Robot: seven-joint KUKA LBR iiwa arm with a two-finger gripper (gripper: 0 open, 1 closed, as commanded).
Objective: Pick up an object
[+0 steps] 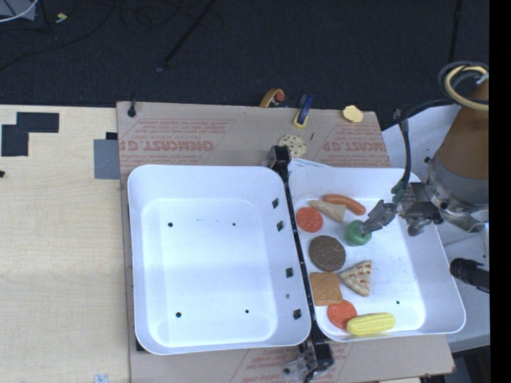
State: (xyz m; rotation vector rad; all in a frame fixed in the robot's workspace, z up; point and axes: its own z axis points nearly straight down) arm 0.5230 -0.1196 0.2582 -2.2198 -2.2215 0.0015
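The right bin (435, 250) holds several toy foods. They are a green round piece (356, 233), a red sausage (345, 203), a beige cone (326, 210), a red slice (309, 219), a brown patty (327, 253), a tan cracker (325, 287), a pizza wedge (358, 278), a red disc (342, 313) and a yellow corn cob (370, 323). My gripper (377, 219) reaches in from the right, low over the bin, with its tip right at the green piece's upper right side. Whether it is touching the green piece I cannot tell.
The left bin (207, 258) sits beside the right one, with a black clip strip (291, 230) between them. On the cardboard behind the bins lie a cookie (292, 144), a yellow piece (353, 114), a blue clip (303, 110) and an orange ring (273, 97).
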